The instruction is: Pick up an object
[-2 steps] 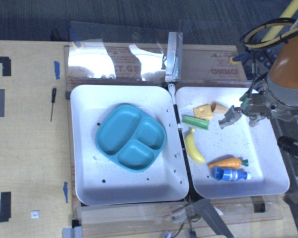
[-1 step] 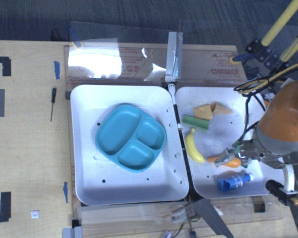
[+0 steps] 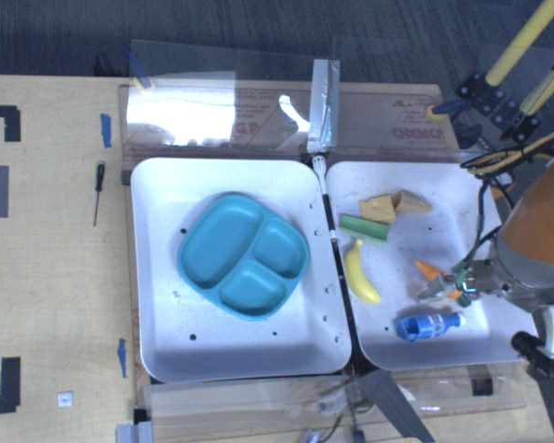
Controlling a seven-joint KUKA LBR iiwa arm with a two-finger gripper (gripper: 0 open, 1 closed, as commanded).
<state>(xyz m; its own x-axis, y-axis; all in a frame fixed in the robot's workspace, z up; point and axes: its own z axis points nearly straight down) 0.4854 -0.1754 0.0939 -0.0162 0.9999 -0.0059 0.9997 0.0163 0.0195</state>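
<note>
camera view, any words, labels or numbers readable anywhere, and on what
Red printing on the cardboard sheet behind the bins, seen upside down and through glare: too blurred to read for certain.
Label on the blue bottle in the right bin: too small to read.
The blue divided plate, banana and other items show no text.

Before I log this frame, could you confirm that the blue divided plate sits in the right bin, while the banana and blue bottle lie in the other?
Not quite: the camera view shows the blue divided plate in the left bin. The banana and blue bottle lie in the other, the right bin.
</note>
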